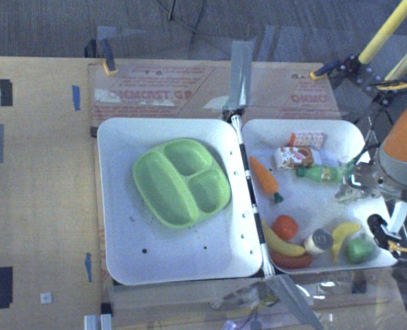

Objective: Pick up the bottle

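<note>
Since the bottle (322,174) lies on its side, light & slick, grab mid-body w/ tool (355,184); can't tell its opening.

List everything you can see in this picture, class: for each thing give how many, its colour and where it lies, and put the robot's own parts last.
Bins: 2, white, side by side on the bench.
Divided plate: 1, green, in the left bin.
Bottle: 1, green, lying on its side in the right bin, near the gripper.
Carrot: 1, orange, right bin, by its left wall.
Snack packets: 2, white and red, right bin, far end.
Tomato: 1, red, right bin, near end.
Bananas: 2, yellow, right bin, near end.
Gripper: 1, metal grey, over the right bin's right side.
Arm: 1, orange band, at the right edge.
</note>
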Motion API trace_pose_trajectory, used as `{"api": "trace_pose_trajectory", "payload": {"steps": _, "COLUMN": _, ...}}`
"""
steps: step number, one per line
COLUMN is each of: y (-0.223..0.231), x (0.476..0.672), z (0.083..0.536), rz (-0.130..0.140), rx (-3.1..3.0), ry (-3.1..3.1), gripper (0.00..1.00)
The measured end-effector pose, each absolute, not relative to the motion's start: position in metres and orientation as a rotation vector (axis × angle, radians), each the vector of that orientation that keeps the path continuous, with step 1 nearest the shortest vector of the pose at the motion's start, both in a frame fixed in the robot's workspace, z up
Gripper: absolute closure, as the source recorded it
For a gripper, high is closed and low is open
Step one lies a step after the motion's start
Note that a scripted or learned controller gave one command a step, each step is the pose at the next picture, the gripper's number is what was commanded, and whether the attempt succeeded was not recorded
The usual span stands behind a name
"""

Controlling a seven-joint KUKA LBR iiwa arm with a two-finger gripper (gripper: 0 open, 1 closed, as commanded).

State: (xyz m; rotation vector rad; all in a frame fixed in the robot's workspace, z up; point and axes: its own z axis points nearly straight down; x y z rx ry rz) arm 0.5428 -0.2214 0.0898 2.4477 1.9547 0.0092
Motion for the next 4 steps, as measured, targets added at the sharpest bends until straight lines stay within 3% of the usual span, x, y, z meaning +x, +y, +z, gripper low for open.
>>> {"api": "trace_pose_trajectory", "payload": {"steps": 1, "y": -0.21, "x": 0.547, "z": 0.091, "rz": 0.028, "rx": 2.445, "ry": 1.978, "gripper": 0.0}}
{"api": "trace_pose_trajectory", "payload": {"steps": 2, "y": -0.207, "x": 0.64, "z": 0.088, "rz": 0.007, "rx": 2.217, "ry": 2.219, "gripper": 0.0}}
{"api": "trace_pose_trajectory", "payload": {"steps": 3, "y": -0.207, "x": 0.642, "z": 0.1, "rz": 0.004, "rx": 2.208, "ry": 2.219, "gripper": 1.0}}
{"api": "trace_pose_trajectory", "payload": {"steps": 4, "y": -0.199, "x": 0.65, "z": 0.089, "rz": -0.011, "rx": 2.104, "ry": 2.329, "gripper": 1.0}}
